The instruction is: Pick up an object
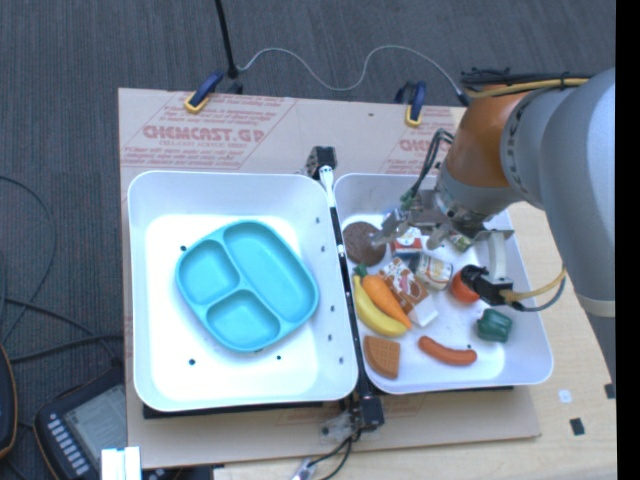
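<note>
My gripper [418,232] hangs low over the back of the right bin [530,363], above a cluster of toy food. Just left of it lies a brown round piece [360,243]. Right below it are a small red-and-white packet [404,274] and a white cup-like piece [436,268]. A carrot [385,300] lies against a banana [368,311] nearer the front. A red tomato [463,286] and a green pepper [493,325] lie to the right. At the front lie a sausage [447,351] and a tan waffle [381,356].
The left bin [160,368] holds a blue divided plate [246,284]. The grey arm with its orange band [485,143] comes in over the right bin's back right corner. Clamps and a cable sit at the board's back edge.
</note>
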Controlling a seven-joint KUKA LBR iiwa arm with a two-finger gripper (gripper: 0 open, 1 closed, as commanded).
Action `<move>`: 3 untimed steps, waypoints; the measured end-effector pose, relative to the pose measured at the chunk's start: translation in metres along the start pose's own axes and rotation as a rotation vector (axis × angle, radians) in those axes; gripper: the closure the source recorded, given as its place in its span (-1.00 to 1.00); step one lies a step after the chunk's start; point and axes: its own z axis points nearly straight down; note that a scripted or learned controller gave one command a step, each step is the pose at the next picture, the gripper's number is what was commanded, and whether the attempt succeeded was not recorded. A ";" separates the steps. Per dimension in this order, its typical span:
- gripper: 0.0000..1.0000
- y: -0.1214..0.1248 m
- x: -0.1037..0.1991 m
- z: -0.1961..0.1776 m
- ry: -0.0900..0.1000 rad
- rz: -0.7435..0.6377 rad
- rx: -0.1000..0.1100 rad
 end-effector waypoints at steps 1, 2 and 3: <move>1.00 0.000 0.000 -0.010 0.000 0.000 0.000; -1.00 0.000 0.000 -0.010 0.000 0.000 0.000; -1.00 -0.036 0.001 0.022 0.005 -0.001 0.007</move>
